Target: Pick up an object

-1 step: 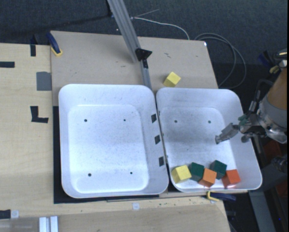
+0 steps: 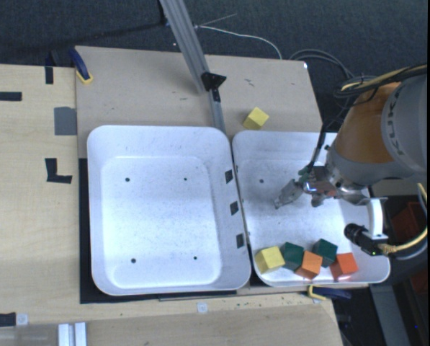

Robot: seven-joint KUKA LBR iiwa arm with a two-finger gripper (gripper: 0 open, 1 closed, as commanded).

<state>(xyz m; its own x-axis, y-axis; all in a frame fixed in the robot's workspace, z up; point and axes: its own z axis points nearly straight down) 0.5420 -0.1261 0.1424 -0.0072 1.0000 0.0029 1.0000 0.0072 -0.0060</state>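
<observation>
Jaws (image 2: 285,197) over the right bin (image 2: 272,150), well apart from blocks (image 2: 306,258)

1. The floor (image 2: 70,9) along the top is dark blue-grey carpet.
2. A tan board (image 2: 157,85) lies on the bench, under the two bins.
3. A light wood table top (image 2: 27,215) fills the left side, with black tape marks (image 2: 52,171) and a grey square (image 2: 65,120) on it.
4. A grey metal pole (image 2: 186,34) slants down from the top edge.
5. Thin cables (image 2: 251,38) lie on the floor near the board's far right corner.
</observation>
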